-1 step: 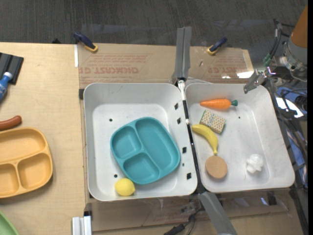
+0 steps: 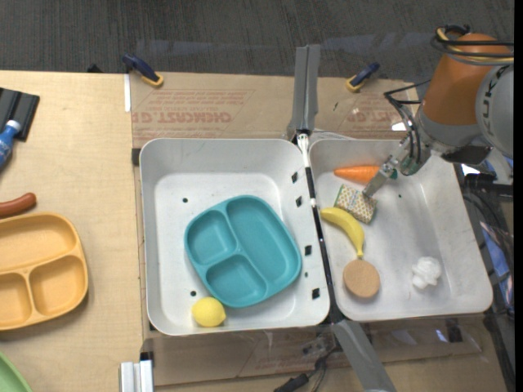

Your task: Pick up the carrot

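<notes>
Carrot [image 2: 357, 172]: lying at the right bin's [image 2: 458, 300] far edge, near its left corner, above the banana [image 2: 346, 226]; claw [image 2: 377, 181] just beside the carrot's right end, state impossible to tell.

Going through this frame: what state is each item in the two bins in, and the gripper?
carrot: lying in the right bin, not gripped.
gripper: low beside the carrot's right end.
banana: lying flat.
teal plate: upright in left bin, compartments bare.
lemon: beside the plate.
</notes>
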